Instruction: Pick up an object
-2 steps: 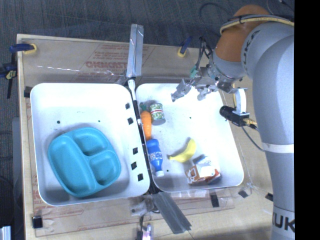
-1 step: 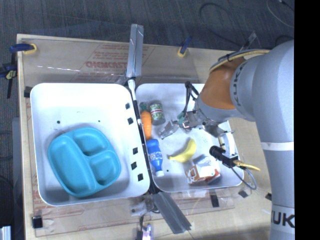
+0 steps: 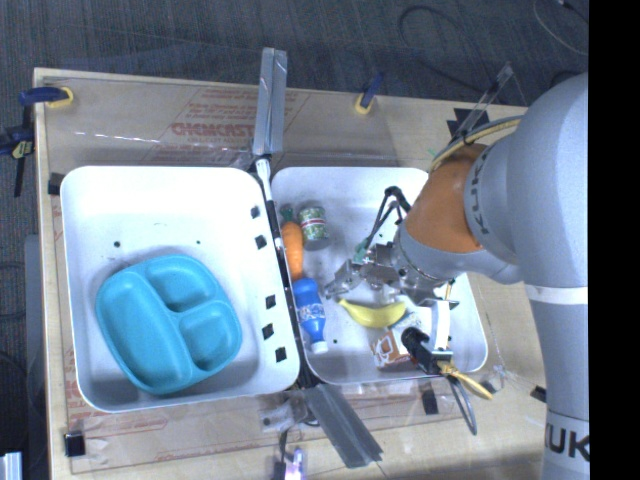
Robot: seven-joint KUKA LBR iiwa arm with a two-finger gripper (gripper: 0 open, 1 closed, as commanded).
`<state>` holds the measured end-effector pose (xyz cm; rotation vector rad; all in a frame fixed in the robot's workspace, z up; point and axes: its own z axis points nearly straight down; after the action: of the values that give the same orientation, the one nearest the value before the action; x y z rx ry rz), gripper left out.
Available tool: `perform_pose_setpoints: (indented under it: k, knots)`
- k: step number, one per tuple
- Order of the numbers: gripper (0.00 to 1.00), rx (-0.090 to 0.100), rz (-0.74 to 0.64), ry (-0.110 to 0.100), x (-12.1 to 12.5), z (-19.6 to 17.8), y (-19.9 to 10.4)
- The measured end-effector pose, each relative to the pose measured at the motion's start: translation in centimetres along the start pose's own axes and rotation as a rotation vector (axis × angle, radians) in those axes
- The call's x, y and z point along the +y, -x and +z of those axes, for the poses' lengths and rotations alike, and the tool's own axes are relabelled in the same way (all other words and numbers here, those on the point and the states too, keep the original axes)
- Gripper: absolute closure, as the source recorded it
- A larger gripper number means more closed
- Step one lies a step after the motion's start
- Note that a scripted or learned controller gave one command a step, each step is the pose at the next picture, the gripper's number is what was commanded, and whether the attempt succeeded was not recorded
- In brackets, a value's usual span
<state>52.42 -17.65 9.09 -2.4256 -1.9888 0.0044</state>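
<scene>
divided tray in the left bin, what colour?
Light blue all over. The tray shows best in the camera view, lying in the left bin.

Tool (image 3: 352,276) just above banana (image 3: 375,314)

Two bins sit side by side on the counter (image 3: 140,118): the left bin (image 3: 90,193) holds a divided tray (image 3: 168,321) lying toward its near left corner. In the right bin (image 3: 345,183), along the wall shared with the left bin, a can (image 3: 313,222) lies farthest back with a carrot (image 3: 292,249) just beside it and a bottle (image 3: 309,311) in front of the carrot. A banana (image 3: 375,314) lies right of the bottle near the middle, a small packet (image 3: 390,349) in front of it, and the arm (image 3: 470,218) reaches in from the right over the banana.
</scene>
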Motion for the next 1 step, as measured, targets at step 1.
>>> perform_pose_setpoints:
  k: [1]
  knots:
    - [0.0, -0.027, 0.006, 0.035, -2.2, -0.8, -4.03]
